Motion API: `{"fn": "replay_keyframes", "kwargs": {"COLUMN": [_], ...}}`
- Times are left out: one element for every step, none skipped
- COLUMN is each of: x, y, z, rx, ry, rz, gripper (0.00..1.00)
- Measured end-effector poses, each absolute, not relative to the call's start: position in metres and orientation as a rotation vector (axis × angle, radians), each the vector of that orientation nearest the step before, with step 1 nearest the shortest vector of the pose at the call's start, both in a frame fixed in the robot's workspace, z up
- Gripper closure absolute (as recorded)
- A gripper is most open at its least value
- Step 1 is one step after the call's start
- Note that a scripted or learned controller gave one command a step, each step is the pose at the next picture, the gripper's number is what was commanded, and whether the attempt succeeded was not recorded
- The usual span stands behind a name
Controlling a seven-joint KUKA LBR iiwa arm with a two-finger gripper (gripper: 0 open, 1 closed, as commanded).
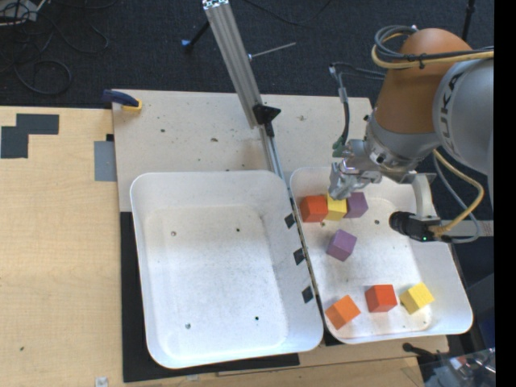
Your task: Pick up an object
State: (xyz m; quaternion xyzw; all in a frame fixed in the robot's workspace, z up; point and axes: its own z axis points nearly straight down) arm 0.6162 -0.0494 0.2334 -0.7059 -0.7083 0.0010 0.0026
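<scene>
Under gripper [345,190], yellow cube [337,209], right bin [451,285]

We see two white bins [153,216], the right one holding an orange-red block [314,209], a yellow block [336,209], two purple blocks [342,245], an orange block [344,310], a red block [380,298] and another yellow block [417,297], under the grey arm [472,111] with its orange band [415,83].

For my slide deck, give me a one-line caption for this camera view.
KUKA arm's gripper lowered over a yellow block among coloured blocks in the right bin.
</scene>
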Motion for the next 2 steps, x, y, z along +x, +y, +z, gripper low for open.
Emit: {"fn": "replay_keyframes", "kwargs": {"x": [0.611, 0.620], "y": [0.006, 0.054], "z": [0.231, 0.240], "rx": [-2.212, -2.217], "ry": [-2.222, -2.225], "rz": [0.003, 0.001], "gripper": [1.00, 1.00]}}
